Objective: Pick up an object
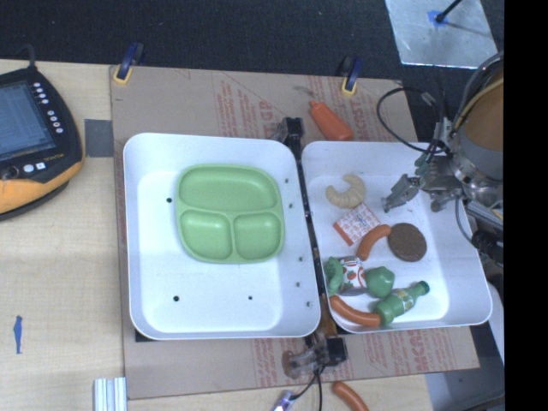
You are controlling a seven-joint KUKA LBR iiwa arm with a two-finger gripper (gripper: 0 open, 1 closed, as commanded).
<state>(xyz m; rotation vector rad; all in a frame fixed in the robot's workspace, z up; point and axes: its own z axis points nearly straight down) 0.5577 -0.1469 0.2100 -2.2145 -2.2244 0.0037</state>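
Presently the arm [479,135] reaches in from the right, gripper [419,191] low over the right bin [458,289], fingers apparently spread, holding nothing; croissant [347,191] lies just beside.

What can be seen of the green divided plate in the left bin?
The green plate is a pale green, plastic-looking tray with rounded corners and three compartments: one wide section along the far side and two smaller ones along the near side. It lies flat and upright on the floor of the left bin, toward its far half, apart from the walls. Nothing lies in it and nothing touches it except the bin.
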